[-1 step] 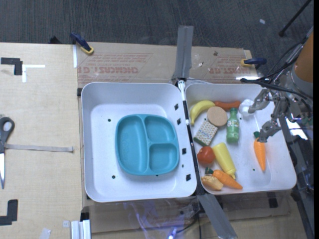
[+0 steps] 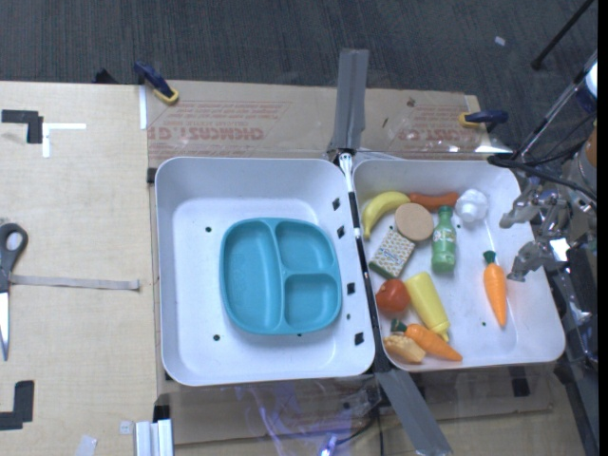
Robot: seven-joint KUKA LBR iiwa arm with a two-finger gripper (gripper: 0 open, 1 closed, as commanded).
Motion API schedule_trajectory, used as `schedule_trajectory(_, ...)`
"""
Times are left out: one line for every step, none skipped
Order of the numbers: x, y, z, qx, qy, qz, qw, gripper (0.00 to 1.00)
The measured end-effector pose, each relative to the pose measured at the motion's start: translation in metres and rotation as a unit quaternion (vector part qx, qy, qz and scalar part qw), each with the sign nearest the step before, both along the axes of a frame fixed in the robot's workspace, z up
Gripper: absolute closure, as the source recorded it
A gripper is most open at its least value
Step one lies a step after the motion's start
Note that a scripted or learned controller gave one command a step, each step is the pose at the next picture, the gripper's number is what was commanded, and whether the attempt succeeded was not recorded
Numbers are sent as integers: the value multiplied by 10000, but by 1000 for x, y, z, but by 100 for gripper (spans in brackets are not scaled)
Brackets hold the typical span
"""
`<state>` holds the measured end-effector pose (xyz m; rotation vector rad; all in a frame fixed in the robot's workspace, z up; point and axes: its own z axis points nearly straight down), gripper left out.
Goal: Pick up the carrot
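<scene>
An orange carrot (image 2: 495,293) with a green top lies by itself on the right side of the right bin (image 2: 532,345), tip pointing toward the front. A second, smaller carrot (image 2: 436,343) lies at the bin's front among other toy food. My gripper (image 2: 514,245) hangs over the bin's right wall, just right of the lone carrot's green top and apart from it. Its fingers (image 2: 519,268) are spread open with nothing between them.
The right bin also holds a banana (image 2: 382,208), a round tan biscuit (image 2: 413,221), a green bottle (image 2: 444,241), a white ball (image 2: 471,204), a cracker (image 2: 392,252), a tomato (image 2: 392,296) and a yellow piece (image 2: 427,301). A teal divided plate (image 2: 281,275) sits in the left bin.
</scene>
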<state>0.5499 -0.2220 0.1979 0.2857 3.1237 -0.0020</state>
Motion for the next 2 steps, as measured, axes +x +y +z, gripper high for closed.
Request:
schedule_trajectory(-23,1,-105,1,5,613,9981,0)
schedule_trajectory(-20,2,-95,-13,-23,638,9980,100)
